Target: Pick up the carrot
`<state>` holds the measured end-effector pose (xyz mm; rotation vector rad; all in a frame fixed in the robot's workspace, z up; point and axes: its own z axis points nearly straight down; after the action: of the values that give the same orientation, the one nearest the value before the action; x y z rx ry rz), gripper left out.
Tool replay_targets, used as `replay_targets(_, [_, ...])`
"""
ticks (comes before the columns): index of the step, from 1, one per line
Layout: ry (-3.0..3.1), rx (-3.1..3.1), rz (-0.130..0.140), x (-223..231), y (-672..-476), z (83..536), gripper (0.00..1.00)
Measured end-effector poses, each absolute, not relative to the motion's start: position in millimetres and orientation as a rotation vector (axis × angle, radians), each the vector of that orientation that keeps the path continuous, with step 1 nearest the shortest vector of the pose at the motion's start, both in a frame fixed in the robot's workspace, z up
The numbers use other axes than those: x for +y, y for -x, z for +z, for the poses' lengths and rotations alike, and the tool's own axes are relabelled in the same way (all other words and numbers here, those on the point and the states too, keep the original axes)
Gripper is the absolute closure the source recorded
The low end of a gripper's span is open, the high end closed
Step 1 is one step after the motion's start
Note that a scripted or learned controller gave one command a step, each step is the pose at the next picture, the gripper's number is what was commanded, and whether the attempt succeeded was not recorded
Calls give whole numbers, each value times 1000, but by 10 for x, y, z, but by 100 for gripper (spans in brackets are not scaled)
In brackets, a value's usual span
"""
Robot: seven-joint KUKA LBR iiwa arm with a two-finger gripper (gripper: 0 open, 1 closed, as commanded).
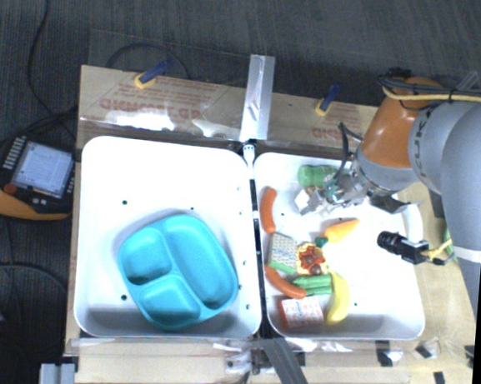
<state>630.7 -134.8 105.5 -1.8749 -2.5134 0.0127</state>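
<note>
A grey arm (457,156) with an orange band reaches in from the right over two shallow white plastic bins set side by side on a wooden tabletop (148,95), its gripper (334,191) low over the far part of the right bin (397,314); whether it is wide or narrow cannot be told from this slanted view, and nothing can be seen held in it. The carrot (342,228), a short, smooth, tapered piece in orange fading to yellow, lies on the bin floor just in front of the gripper, apart from the other toys. A green item (313,175) sits just beside the gripper on its far side. Along the bin's left wall lies a glossy red-orange sausage (267,209), long and rounded. Nearer the camera a cluster of toy food crowds together: a checked grey pad (282,251), a small red and yellow piece (311,257), a second sausage (285,283) lying aslant, a green pod (312,281), a curved yellow banana (339,298) and a small printed box (301,313) by the near wall. The left bin (108,175) holds a turquoise plate (178,269) of moulded plastic with three compartments and rounded corners. A small black part (393,240) sticks out over the right bin's right side.
</note>
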Motion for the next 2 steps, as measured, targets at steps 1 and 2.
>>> replay_targets(1, [1880,-2521,8,-1352,-6326,1063,0])
replay_targets(2, [1915,-2502,-3,-1822,-5671,898,0])
